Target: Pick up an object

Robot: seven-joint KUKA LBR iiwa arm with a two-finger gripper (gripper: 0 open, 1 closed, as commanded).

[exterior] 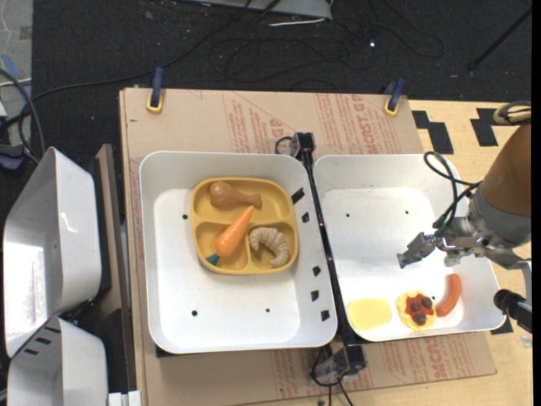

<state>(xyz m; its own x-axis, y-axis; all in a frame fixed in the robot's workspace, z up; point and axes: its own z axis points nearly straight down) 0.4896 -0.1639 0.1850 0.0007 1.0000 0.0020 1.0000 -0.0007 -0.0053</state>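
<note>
Underneath, a cardboard-covered bench (254, 121) carries two shallow white bins, the left bin (169, 311) and the right bin (372, 176), with dark floor and cables beyond. Over the right bin hangs the claw (420, 250); whether it is released or clenched cannot be told, and nothing shows between its tips. Just below it lie a small pizza piece (417, 309), a sausage (449, 294) and a pale yellow disc (369, 313). Well away, across the divider, a yellow divided plate (201, 200) holds a drumstick (234, 195), carrot (234, 233) and shrimp (270, 244). Red printing on the cardboard is reversed and illegible.
</note>
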